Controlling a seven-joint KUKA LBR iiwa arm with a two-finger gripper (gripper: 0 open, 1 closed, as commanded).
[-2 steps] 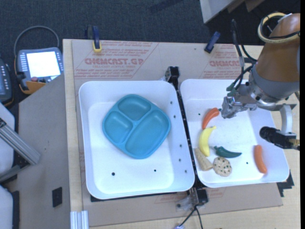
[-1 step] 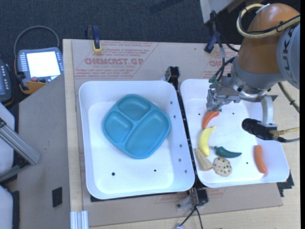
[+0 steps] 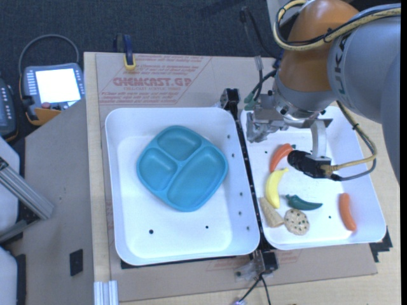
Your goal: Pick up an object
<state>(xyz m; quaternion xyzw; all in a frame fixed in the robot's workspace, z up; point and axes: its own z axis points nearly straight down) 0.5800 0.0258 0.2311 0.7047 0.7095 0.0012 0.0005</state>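
Note:
My gripper hangs under the orange wrist band over the far left corner of the right bin, close to the wall between the bins. Toy food lies in that bin. An orange-red pepper sits just below and to the right of the gripper, apart from it. A yellow banana lies nearer the front, with a dark teal pepper to its right. A cookie and a tan cracker rest by the front edge. An orange carrot lies at the right.
The left bin holds a blue divided plate. A black connector on a yellow cable hangs from the arm over the right bin's middle. A tablet stands off the bench at the far left.

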